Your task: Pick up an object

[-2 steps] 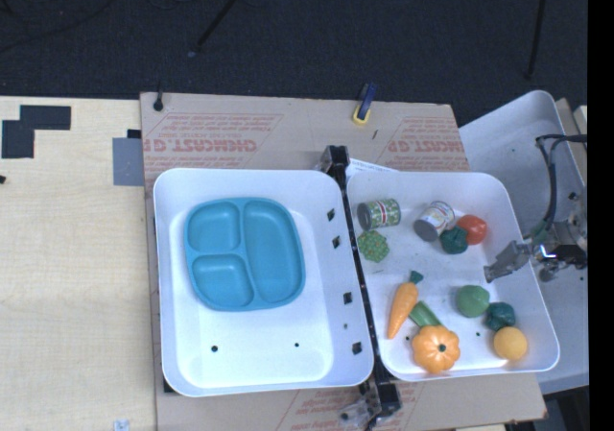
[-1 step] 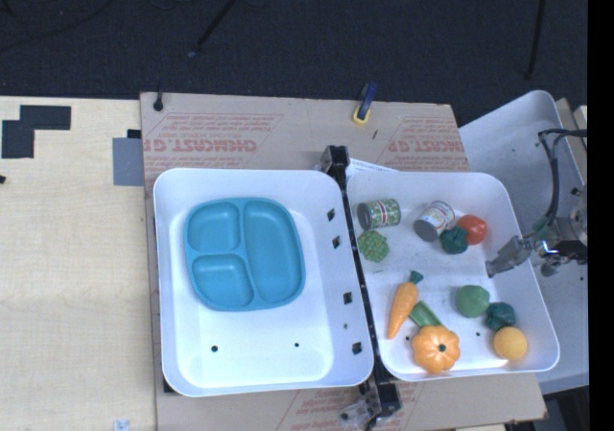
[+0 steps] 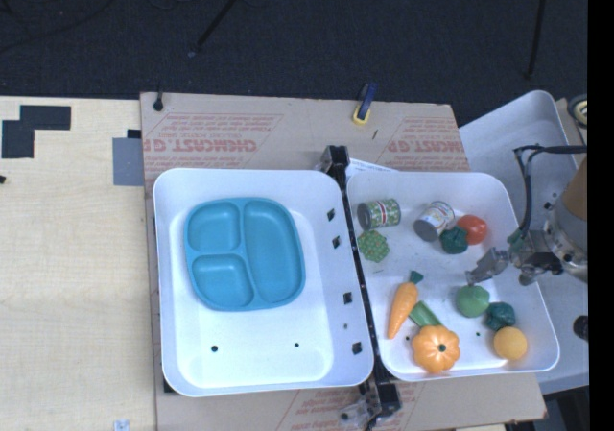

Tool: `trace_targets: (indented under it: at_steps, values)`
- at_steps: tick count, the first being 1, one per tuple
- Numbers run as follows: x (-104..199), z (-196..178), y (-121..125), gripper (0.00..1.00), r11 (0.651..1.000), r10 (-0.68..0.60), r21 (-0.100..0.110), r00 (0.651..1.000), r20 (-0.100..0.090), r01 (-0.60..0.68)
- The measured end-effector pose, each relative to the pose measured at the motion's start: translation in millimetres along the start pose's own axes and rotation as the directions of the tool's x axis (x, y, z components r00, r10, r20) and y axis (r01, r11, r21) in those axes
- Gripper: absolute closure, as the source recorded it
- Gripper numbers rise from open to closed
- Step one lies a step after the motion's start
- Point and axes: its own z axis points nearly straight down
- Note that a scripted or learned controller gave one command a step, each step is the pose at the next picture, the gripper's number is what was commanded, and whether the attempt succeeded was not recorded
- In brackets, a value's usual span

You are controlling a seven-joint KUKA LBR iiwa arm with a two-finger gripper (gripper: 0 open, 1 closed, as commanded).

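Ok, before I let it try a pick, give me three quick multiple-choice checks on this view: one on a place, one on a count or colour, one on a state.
1. Where is the blue divided plate?
A. the left bin
B. the right bin
C. the cardboard behind the bins

2. How many cans lie in the right bin?
A. one
B. two
C. four

3. How does the carrot lie?
A. upright on its tip
B. flat on the bin floor
C. lifted between the jaws

Answers: 1 A, the plate sits alone in the left bin. 2 B, a green-labelled can and a silver can lie on their sides. 3 B, the carrot lies flat beside the small pumpkin, well apart from the gripper.
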Motion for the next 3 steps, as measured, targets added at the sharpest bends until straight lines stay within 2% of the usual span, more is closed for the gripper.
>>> trace_targets:
  at_steps: [2,3]
  values:
    - [13.9,100.3,0.2,0.00,1.000,0.002,-0.003,1.000,0.002,-0.002]
    - [12.4,87.1,0.7,1.00,1.000,0.007,-0.005,1.000,0.001,-0.007]
